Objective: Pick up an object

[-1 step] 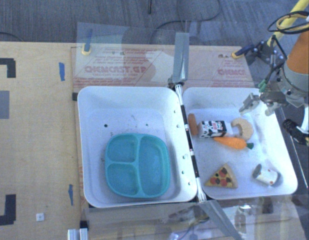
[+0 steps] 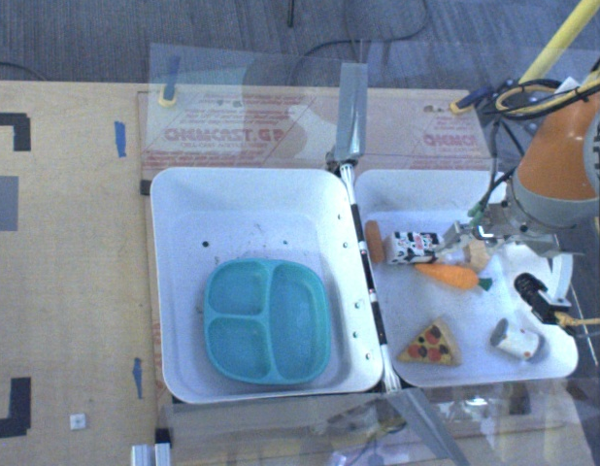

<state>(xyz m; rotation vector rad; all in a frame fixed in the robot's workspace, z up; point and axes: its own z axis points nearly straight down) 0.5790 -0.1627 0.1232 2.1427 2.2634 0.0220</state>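
The gripper [image 2: 467, 234] is seen low over the right bin [image 2: 416, 187], toward its far right part, at the end of the arm [image 2: 562, 153] that is brought in from the right; whether it is open or closed cannot be told, and nothing can be seen to be held by it. A black-and-white carton [image 2: 414, 248] is laid on its side just left of the gripper; whether the two are touching cannot be told. A brown sausage [image 2: 374, 241] is set just beside the carton's left end, near the wall shared with the left bin [image 2: 251, 197]. An orange carrot [image 2: 448, 277] is laid just in front of the carton, with its thin end to the left and a green tip to the right; a small beige thing [image 2: 478, 254], too small to be named, is found between the carrot and the gripper. A pizza slice [image 2: 429, 344] is placed near the front wall of the right bin, well apart from the gripper; a white cup [image 2: 514, 339] is tipped on its side near the front right corner. The left bin is occupied by a teal plate [image 2: 268, 320] with three compartments, set flat toward the front; both bins are borne side by side on a tan bench [image 2: 67, 260].
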